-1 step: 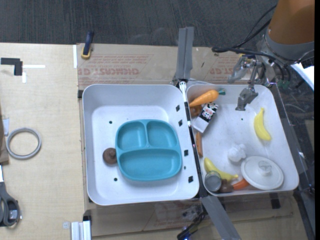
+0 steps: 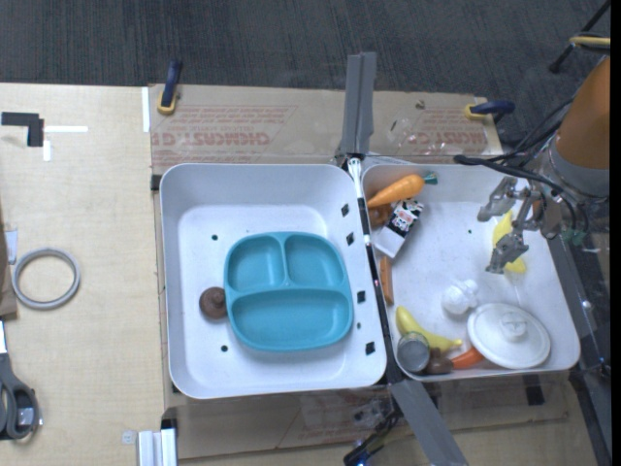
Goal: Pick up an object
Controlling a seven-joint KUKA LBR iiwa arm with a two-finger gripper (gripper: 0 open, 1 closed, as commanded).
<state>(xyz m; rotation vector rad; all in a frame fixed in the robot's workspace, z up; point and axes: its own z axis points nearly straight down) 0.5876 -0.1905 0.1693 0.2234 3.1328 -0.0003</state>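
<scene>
My gripper (image 2: 508,229) hangs over the right side of the right bin (image 2: 439,260), directly above a yellow object (image 2: 504,229) that shows around it. Farther left in that bin lie an orange carrot (image 2: 396,190), a small black and white box (image 2: 404,219) and a thin orange stick (image 2: 386,280). Along the front are a banana (image 2: 427,330), a metal can (image 2: 412,354), a white round lid (image 2: 509,335) and a small white lump (image 2: 458,299). The left bin (image 2: 184,221) holds a blue divided plate (image 2: 288,289) and a brown ball (image 2: 212,302).
The orange band of the arm (image 2: 592,124) stands at the right edge with cables around it. A grey tape ring (image 2: 44,278) and scissors (image 2: 15,411) lie on the bench at left. A grey bar (image 2: 359,105) stands behind the bins' divider.
</scene>
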